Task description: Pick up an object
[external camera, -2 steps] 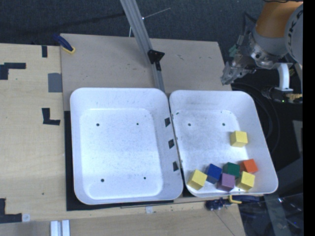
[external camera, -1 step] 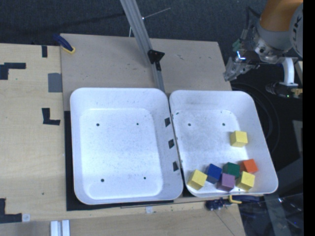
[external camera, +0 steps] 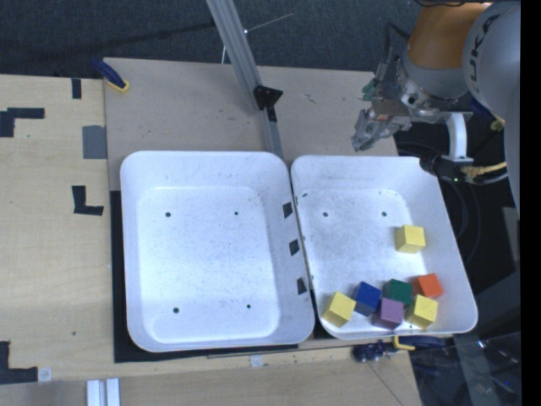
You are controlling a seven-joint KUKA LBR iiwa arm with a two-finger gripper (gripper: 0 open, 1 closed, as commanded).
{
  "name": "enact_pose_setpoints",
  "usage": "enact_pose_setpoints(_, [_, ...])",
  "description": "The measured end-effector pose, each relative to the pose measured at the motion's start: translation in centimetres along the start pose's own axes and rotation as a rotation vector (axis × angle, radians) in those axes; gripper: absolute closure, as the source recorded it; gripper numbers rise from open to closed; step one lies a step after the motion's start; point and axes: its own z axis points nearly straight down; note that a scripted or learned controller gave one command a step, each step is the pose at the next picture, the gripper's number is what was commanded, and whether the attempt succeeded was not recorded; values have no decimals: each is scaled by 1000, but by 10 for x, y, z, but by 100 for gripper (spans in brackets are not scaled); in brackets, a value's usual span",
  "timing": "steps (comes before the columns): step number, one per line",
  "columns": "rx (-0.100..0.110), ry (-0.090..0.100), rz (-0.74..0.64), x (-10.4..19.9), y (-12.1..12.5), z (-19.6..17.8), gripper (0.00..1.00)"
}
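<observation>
Gripper (external camera: 365,139) hung above the far rim of the right bin (external camera: 355,164), and whether it was open or closed could not be told; nothing was seen in it. Blocks lay in this bin: one yellow cube (external camera: 410,238) alone, and near the front edge a yellow (external camera: 340,309), blue (external camera: 368,297), purple (external camera: 390,312), green (external camera: 397,291), orange (external camera: 428,285) and another yellow (external camera: 423,311) cube, close together.

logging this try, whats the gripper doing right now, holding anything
gripper: above the far edge of the right bin, nothing held; open or closed cannot be told.
</observation>
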Motion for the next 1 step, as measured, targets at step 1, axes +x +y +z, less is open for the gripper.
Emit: enact_pose_setpoints(1, [0, 0, 0, 44, -10, 4, 100])
